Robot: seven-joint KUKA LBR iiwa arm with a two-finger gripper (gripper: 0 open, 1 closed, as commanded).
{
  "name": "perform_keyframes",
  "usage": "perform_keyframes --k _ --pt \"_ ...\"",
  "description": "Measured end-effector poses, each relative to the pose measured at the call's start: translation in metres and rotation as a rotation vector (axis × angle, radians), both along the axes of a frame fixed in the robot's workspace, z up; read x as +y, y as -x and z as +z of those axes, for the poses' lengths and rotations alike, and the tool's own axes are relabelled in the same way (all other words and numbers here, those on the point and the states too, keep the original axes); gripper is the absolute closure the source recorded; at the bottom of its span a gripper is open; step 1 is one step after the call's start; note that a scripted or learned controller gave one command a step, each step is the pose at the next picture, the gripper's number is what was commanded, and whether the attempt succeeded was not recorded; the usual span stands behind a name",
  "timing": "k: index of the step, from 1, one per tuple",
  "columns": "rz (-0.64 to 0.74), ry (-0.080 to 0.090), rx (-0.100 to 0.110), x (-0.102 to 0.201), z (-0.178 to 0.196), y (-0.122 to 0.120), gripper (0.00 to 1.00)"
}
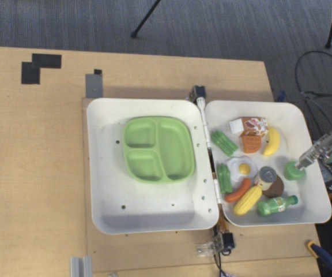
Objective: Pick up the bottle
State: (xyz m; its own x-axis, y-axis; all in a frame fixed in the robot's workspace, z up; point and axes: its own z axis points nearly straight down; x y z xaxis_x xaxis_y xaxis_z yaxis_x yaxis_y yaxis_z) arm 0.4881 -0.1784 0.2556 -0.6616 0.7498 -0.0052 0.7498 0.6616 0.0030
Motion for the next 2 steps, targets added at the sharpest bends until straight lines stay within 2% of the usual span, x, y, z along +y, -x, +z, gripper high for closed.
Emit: perform_keyframes --k 1,2 --pt "0.022 -0.001 0.003 -0.0267 -0.0157 0.0005 1.00" --pt "0.135 0.001 0.000 -0.0278 -0.0090 0.0001 1.00"
